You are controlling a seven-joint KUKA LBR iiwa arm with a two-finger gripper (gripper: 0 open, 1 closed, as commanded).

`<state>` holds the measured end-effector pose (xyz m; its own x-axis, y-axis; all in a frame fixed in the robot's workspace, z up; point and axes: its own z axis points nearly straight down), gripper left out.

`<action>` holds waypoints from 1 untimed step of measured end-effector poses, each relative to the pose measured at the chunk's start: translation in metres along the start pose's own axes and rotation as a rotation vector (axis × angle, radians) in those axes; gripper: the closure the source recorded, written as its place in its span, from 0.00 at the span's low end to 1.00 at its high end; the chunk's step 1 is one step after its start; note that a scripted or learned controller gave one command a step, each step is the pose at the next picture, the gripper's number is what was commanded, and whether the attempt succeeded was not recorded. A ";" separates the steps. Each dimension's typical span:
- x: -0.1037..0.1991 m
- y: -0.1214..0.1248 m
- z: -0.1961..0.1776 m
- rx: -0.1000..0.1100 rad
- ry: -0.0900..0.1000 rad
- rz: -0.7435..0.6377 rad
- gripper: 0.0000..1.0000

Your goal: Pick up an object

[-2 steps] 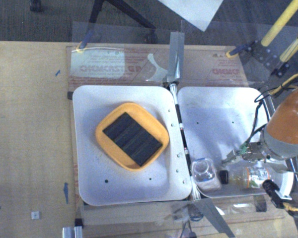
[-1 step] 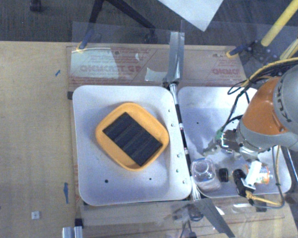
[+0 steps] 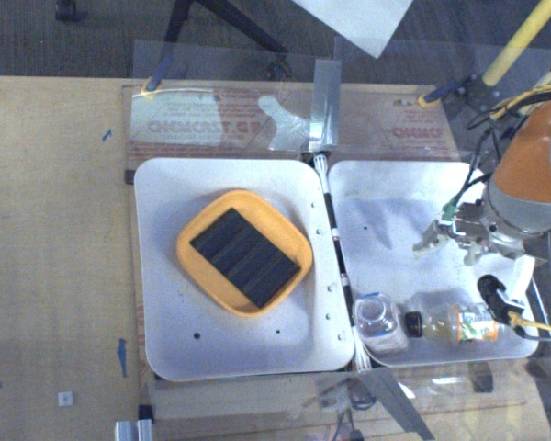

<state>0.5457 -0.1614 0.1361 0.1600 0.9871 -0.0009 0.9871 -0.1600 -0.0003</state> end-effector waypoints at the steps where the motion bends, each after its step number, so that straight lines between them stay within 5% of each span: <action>1: 0.017 -0.071 0.039 0.002 0.001 -0.105 0.00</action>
<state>0.4786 -0.1330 0.0969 0.0552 0.9985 0.0001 0.9985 -0.0552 -0.0019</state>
